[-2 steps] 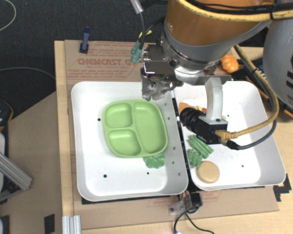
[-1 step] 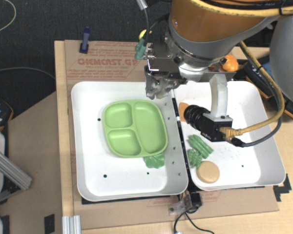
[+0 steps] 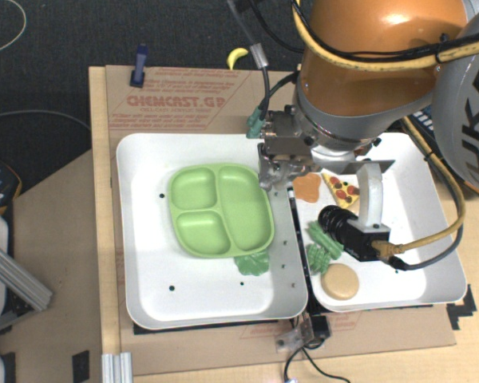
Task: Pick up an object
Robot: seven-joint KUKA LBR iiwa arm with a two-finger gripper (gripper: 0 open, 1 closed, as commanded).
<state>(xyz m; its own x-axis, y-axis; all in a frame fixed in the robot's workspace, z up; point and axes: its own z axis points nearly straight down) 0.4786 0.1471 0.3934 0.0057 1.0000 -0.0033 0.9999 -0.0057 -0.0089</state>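
The arm takes up the upper right, its orange band and grey wrist leaning in over the bins. Under it lies a brown board with red print, and on the board the two white bins sit side by side. The left bin holds a green plate with three wells, lying flat a little toward the bin's right wall.

The claw hangs from the wrist over the seam between the bins, at the plate's upper right corner. It seems to sit at or just above the plate's rim, though the wrist shades that spot and contact is not sure. Whether the claw is open or shut I cannot tell from this slant, nor whether it has hold of anything.

The right bin holds the smaller things. A tan bun lies near its front edge. Just behind the bun, near the left wall, is a green leafy toy. A second green leaf lies in the left bin, touching the plate's front edge. Close beside the claw, in the right bin, is an orange piece, and next to that a pizza slice with red dots. A blue clip stands at the board's far left corner
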